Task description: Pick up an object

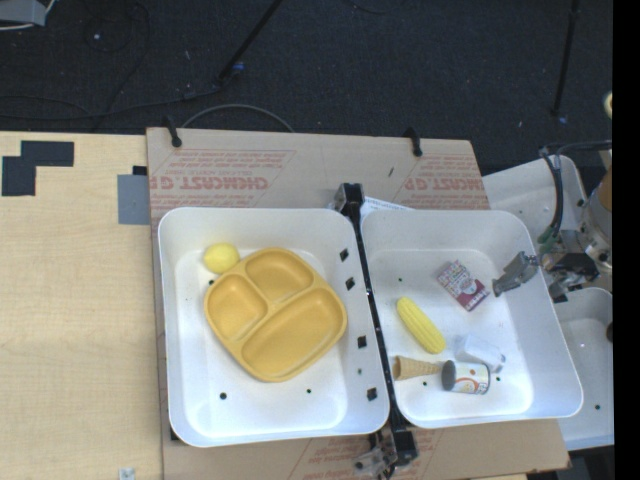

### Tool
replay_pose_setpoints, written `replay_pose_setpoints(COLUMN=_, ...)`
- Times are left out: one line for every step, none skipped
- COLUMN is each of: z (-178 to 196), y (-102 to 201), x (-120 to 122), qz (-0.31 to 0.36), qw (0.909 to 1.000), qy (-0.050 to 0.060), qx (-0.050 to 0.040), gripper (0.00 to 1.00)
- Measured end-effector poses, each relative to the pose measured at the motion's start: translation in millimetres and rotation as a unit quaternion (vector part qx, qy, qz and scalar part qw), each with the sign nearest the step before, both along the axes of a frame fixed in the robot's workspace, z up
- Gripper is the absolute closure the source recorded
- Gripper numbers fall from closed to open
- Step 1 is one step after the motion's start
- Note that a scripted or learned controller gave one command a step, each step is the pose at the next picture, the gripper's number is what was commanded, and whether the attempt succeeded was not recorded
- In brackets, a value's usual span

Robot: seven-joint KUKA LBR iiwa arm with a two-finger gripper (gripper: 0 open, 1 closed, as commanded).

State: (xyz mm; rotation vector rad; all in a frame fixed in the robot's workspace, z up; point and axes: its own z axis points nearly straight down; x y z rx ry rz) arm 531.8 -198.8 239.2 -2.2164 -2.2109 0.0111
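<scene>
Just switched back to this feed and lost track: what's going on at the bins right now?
The grey two-finger gripper sits at the right edge of the right white bin, with nothing between its fingers. In that bin lie a small red-and-white packet, a yellow toy corn cob, a toy ice-cream cone and a small can on its side. The left white bin holds a yellow divided plate and a small yellow ball beside it. Nothing has been picked up yet.

Slanted overhead view of both bins (170, 268)

Dark carpeted floor (330, 48) strewn with cables (250, 53) lies behind a pale wooden bench (70, 308).
</scene>
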Motion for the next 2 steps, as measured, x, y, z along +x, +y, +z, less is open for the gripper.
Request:
replay_pose_setpoints(z=5.8, y=0.2, x=2.5, qz=0.001, qw=1.0000, qy=-0.006, qx=-0.0015, gripper=0.00)
replay_pose_setpoints(z=-38.5, y=0.3, x=-2.9, qz=0.001, qw=1.0000, qy=-0.003, qx=-0.0002, gripper=0.00)
